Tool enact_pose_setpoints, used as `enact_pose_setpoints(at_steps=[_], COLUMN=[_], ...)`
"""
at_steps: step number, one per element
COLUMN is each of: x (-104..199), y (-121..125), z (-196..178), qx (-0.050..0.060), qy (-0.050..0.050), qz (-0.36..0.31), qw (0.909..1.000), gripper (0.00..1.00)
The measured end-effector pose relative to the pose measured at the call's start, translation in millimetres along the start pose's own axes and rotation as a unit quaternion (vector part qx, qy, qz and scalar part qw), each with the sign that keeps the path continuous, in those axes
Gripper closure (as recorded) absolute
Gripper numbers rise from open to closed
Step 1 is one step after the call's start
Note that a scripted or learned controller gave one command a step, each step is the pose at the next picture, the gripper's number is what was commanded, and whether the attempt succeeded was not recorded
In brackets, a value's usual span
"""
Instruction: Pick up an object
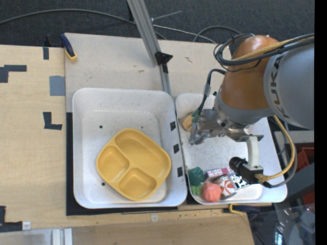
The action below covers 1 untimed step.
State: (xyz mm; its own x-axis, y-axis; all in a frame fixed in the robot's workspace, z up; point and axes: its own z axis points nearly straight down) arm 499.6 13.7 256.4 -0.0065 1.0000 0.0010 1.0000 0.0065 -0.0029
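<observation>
While the yellow plate [134, 163] is lying in the left bin [82, 137], the claw [196, 134] is hanging over the right bin [271, 193]; I cannot tell its grip.

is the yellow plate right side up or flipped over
Right side up: the yellow plate lies flat in the left bin, its three hollow sections facing up.

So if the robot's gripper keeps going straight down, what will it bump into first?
Probably the bare floor of the right bin. The gripper points down there, with a yellowish object close beside it, though depth is hard to judge.
</observation>
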Motion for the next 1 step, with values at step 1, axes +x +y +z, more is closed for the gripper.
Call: enact_pose_setpoints(at_steps=[1], x=[53.5], y=[3.7], z=[0.7], qx=[0.000], qy=[0.000], qz=[-0.001], qw=[1.0000], gripper=[1.00])
